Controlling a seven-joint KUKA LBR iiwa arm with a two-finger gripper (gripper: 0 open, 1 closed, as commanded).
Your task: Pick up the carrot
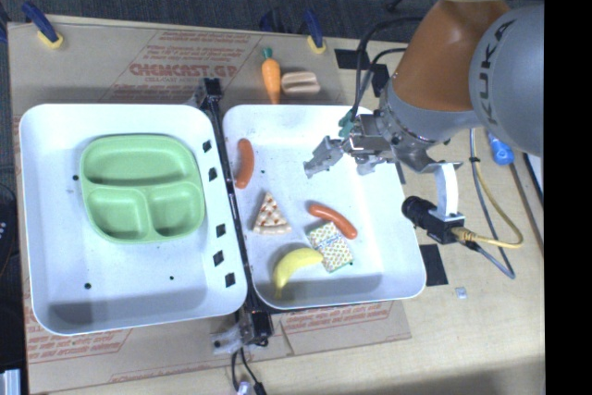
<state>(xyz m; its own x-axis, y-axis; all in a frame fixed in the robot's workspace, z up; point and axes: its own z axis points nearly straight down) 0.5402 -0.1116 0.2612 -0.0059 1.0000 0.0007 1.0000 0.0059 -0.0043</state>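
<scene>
Carrot [270, 76] lies on bench just beyond far rim of right bin [407, 268], beside bun. Gripper [326, 156] over bin, fingers apart, holding nothing. Advice: travel far-left, align across carrot's narrow width, descend, close.

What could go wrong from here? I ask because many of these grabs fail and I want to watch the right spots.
1. The carrot lies outside the right bin, beyond its far rim, while the gripper hangs over the bin; it may descend inside.
2. The hot dog bun sits beside the carrot and might get nudged or grabbed.
</scene>
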